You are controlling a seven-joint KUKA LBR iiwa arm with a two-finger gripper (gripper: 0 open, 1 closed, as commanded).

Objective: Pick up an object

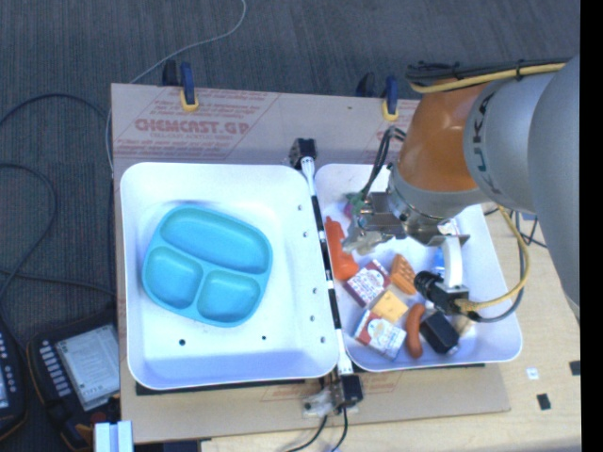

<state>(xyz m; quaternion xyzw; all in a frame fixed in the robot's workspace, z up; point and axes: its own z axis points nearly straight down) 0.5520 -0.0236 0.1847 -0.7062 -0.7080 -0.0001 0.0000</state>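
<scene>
A black handheld device with a pale label (66, 370) lies on the dark carpet at the far left, off the table. The brown board table (188, 125) has printed red lettering along its back edge, where a blue clamp (187, 83) grips it.

The left shallow white plastic bin (283, 196) holds one thing, a blue three-compartment plastic plate (207, 264), lying flat towards the bin's left half.

The right shallow white plastic bin (495, 281) sits just beside it, rims touching. Its pickable things crowd the left and front. A slim orange carrot-like stick (335, 248) lies along the left wall. Next to it is a small red-and-white carton (367, 283), with a yellow cheese-like block (389, 306) touching it in front. An orange ridged piece (403, 273) lies just right of the carton. At the front lie a second red-and-white carton (377, 332) and a reddish-orange sausage (415, 332), side by side.

The metal claw (369, 229) hangs over the back of this pile, just above the carrot stick and the first carton. I cannot tell whether it is apart or together, and nothing shows clamped in it. The grey arm with its orange band (452, 149) covers the bin's back right part.
</scene>
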